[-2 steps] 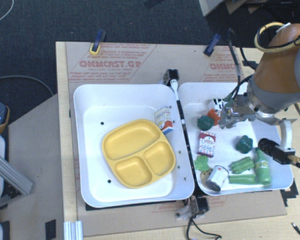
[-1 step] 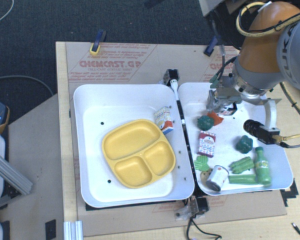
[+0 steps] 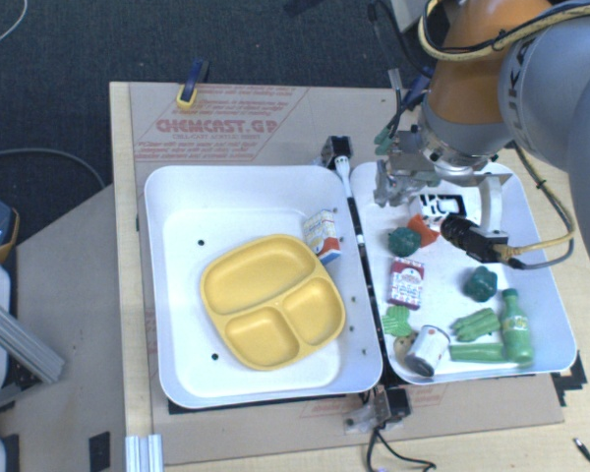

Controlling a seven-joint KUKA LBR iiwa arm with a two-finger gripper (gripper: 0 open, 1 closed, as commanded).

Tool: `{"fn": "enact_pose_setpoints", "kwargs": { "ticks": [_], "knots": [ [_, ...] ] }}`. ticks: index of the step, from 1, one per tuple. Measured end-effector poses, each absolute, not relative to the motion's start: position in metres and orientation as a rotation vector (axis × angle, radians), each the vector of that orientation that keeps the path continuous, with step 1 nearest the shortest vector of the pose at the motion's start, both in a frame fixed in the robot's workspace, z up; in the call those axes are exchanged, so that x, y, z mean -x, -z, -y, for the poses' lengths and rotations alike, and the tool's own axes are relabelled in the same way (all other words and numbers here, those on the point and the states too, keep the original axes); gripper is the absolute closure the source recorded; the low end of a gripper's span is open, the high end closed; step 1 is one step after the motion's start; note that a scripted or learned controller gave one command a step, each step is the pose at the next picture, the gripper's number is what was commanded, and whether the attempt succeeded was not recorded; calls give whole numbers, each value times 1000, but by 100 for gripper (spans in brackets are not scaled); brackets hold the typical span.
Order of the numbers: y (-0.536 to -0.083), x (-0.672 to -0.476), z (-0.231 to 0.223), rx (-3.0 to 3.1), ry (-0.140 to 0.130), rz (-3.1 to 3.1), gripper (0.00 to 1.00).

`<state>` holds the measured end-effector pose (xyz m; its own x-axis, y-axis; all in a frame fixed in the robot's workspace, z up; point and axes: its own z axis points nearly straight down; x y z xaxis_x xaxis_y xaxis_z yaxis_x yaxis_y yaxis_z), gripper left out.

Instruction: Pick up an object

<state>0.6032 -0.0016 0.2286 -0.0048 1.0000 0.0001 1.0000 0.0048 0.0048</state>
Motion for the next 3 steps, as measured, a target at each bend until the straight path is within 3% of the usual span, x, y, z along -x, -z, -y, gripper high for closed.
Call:
{"fn": "enact_pose_setpoints", "kwargs": {
  "ticks": [1,2,3],
  "knots": [
    [-230,-611,5,-2217,-3,-2220,100],
    [-234,-602,11,-2222,2,-2221,100],
    [-234,-609,17,-2220,-1,-2218,100]
  ]
}}
